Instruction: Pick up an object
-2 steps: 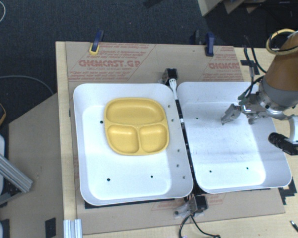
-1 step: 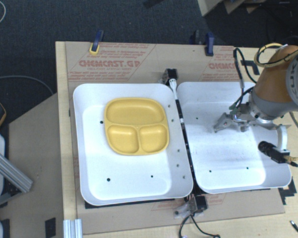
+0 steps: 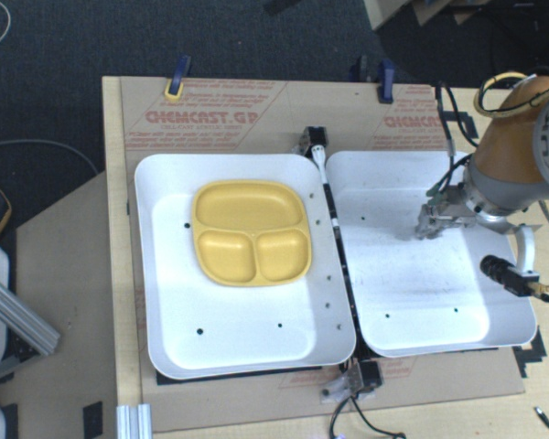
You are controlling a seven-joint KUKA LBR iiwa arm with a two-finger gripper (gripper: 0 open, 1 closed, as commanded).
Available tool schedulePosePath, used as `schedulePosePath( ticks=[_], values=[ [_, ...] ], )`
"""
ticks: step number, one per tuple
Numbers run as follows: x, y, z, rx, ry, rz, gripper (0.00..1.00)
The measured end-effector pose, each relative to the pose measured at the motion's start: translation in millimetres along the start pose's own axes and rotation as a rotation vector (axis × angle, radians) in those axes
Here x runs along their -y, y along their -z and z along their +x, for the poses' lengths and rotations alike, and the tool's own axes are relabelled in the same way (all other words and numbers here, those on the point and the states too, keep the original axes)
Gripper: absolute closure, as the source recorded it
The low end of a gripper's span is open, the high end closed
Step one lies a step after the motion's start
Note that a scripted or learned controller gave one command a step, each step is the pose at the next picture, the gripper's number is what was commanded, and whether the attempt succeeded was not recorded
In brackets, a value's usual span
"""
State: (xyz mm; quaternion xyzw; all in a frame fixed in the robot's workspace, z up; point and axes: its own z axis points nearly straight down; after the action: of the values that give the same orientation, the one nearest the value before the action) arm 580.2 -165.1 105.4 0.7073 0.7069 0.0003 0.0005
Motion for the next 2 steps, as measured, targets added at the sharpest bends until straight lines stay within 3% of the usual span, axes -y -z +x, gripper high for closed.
schedulePosePath(
  ticks=[2],
  values=[
    [-9.6,104.2,-5.2,0.003,0.002,-0.007,1.0]
  ],
)
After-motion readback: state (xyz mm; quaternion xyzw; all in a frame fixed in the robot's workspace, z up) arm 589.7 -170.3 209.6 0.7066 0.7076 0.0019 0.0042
